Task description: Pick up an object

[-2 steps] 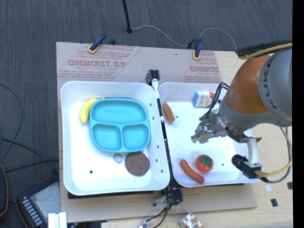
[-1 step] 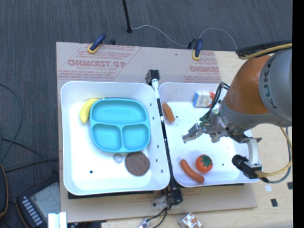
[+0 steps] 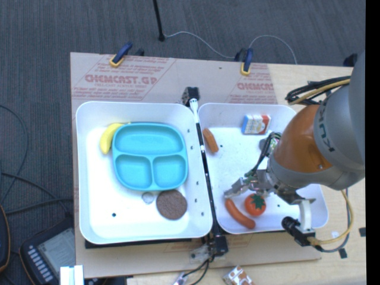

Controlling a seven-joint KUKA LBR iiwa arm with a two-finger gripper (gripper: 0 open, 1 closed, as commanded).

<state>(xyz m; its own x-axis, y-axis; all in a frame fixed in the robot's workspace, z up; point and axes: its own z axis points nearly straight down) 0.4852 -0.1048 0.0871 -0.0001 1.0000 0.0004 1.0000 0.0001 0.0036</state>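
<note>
Gripper (image 3: 244,187) in right bin (image 3: 234,153): toy tomato (image 3: 256,203) just right of fingers, sausage (image 3: 239,213) below them, second sausage (image 3: 209,140) and carton (image 3: 255,124) beyond; tray (image 3: 150,155) in left bin (image 3: 95,177)

Single fixed cam, mounted above the surface (image 3: 237,79), looks down at a slant. Both bins (image 3: 89,159) in frame centre; arm (image 3: 323,141) enters frame right.
</note>
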